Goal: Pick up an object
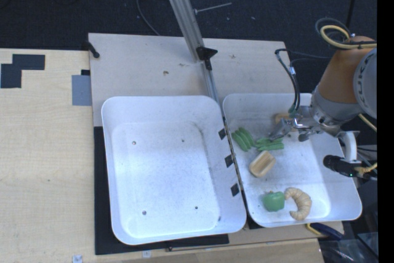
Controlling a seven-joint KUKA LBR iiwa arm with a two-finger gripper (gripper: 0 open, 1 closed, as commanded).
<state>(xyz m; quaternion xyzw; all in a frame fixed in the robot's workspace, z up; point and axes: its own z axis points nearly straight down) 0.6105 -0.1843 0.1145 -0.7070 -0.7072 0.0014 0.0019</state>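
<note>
At the near edge of the right bin [345, 209] a croissant-shaped toy [299, 202] and a green pepper toy [273, 200] are seen. The pincer [284, 127] is lowered just right of the green bean pods [269, 145], whose long axis runs left-right; its opening cannot be told. No readable writing is found.

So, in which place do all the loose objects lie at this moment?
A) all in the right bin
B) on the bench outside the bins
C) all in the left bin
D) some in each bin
A: the green pods, tan block, green pepper and croissant all lie inside the right bin, where the gripper reaches.
</note>
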